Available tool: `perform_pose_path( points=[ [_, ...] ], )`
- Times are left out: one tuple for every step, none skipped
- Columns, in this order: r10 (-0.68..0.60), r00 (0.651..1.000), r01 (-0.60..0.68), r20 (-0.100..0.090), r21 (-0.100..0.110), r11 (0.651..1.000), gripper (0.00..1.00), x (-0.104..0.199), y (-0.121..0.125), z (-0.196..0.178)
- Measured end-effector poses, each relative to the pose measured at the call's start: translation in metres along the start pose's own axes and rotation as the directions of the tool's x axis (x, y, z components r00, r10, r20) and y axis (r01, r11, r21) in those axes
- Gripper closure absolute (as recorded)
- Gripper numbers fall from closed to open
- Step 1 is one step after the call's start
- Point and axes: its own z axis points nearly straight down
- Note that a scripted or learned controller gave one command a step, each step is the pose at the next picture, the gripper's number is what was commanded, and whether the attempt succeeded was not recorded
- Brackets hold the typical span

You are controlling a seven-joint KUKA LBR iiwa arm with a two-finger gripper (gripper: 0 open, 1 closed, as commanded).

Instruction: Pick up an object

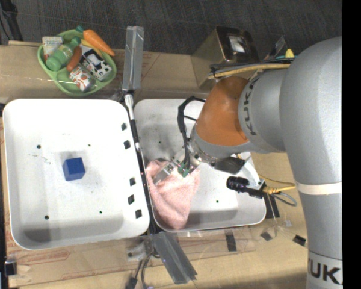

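Observation:
A pink cloth lies crumpled in the right bin, against its left wall and near its front. My gripper reaches down from the arm's orange band onto the cloth's upper edge, touching or just above the fabric. A blue cube sits alone in the left bin, left of its middle, far from the gripper.
A green bowl of toy food, including an orange carrot, stands on the bench behind the left bin. A brown box sits behind the right bin. The big grey arm covers the right bin's right side.

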Motion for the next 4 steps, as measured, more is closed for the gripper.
perform_pose_path(
  points=[
    [-0.004,1.0,0.004,-0.001,0.001,1.0,1.0,0.0,0.0,-0.01],
    [0.136,0.991,-0.136,-0.001,0.0,0.991,1.0,-0.002,0.112,-0.1],
    [0.125,0.992,-0.125,-0.002,0.001,0.992,1.0,-0.071,0.083,-0.105],
    [0.116,0.993,-0.116,-0.001,0.003,0.993,1.0,-0.07,0.084,-0.115]
  ],
)
